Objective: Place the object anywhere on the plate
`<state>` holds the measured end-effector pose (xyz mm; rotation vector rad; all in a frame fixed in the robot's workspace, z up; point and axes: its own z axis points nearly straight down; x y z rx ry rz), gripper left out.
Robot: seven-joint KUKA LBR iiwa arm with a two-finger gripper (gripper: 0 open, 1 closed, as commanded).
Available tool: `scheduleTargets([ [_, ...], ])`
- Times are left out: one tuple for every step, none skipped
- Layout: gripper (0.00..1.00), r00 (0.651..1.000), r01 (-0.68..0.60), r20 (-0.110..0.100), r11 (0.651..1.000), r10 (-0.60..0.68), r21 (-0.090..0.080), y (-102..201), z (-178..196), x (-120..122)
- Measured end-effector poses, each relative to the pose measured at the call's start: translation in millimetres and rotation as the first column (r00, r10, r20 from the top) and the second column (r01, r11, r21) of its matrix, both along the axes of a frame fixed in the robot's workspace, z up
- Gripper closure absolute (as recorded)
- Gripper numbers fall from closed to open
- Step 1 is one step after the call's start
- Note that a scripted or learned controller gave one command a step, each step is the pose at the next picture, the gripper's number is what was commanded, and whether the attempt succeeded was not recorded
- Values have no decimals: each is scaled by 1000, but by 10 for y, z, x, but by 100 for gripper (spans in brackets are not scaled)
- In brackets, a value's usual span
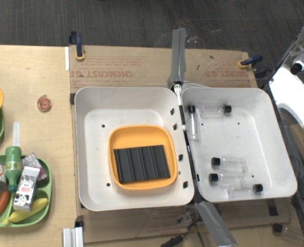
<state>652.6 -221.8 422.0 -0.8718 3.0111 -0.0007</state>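
1. Camera view: the rounded-square orange plastic plate [142,158] sits in the left shallow white bin [90,112] and already carries a dark ribbed rectangular block [142,163], lying flat at its middle. The placing step looks done.
2. The right shallow white bin [275,138] holds clear plastic vials with black caps [229,163].
3. A white and grey part of the arm [290,86] stands at the right edge, so I cannot tell the state of the fingers. Next would be only to stay clear.

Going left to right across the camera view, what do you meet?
Green tray of toy food → pink disc → left bin → orange plate under a black ridged block → right bin with clear vials.
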Motion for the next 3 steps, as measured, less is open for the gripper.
scheduleTargets([
  [100, 979, -204, -5, 979, 204, 1, 623, -1103, -865],
  [100, 848, -530, -1, 848, 530, 0, 182, -1598, -164],
  [100, 665, -747, 0, 665, 747, -1, 10, -1692, 74],
])
